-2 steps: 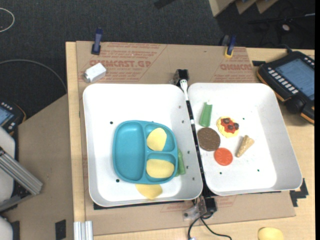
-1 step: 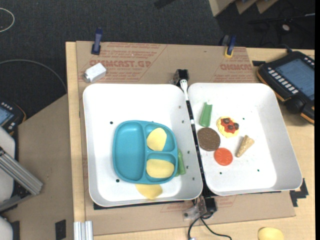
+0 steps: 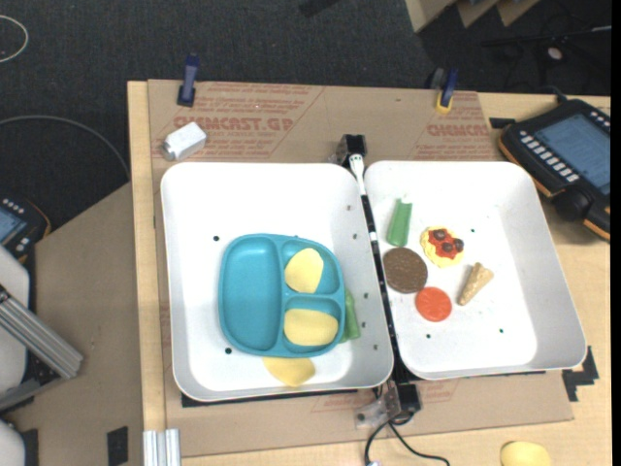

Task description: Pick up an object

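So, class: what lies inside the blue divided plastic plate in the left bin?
The blue divided plastic plate holds two yellow pieces, one in each small compartment. Its large compartment looks bare. Whatever lies beneath the plate is covered.

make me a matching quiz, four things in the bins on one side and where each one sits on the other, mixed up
Things:
1. blue divided tray
2. green stick
3. red disc
4. brown disc

Places:
A. right bin, nearest its front edge of the four
B. left bin, holding yellow pieces
C. right bin, beside the centre divider, between the green stick and the red disc
D. right bin, farthest back of the small items

Pairs: 1-B, 2-D, 3-A, 4-C
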Controlling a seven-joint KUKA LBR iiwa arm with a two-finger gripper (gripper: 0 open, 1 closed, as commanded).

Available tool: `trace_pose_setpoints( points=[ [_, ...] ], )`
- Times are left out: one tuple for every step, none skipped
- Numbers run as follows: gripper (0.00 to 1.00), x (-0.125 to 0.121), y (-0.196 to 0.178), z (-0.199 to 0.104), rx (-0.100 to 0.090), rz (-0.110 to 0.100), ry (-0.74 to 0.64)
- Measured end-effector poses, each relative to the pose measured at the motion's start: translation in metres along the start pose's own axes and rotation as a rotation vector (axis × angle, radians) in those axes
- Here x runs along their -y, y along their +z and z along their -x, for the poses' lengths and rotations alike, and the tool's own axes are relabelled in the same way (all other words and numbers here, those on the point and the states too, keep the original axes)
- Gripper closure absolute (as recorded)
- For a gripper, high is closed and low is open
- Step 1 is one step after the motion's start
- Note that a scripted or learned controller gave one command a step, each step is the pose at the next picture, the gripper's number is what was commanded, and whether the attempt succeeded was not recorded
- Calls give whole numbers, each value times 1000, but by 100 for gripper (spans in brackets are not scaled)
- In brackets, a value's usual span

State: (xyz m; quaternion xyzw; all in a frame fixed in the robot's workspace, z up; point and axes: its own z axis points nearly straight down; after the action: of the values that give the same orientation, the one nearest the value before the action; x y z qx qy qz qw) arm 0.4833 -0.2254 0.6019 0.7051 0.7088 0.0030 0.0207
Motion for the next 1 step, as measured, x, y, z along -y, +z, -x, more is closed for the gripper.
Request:
trace_pose_setpoints(
  points=[
    [100,-1,-11,1,4,5,0]
  ],
)
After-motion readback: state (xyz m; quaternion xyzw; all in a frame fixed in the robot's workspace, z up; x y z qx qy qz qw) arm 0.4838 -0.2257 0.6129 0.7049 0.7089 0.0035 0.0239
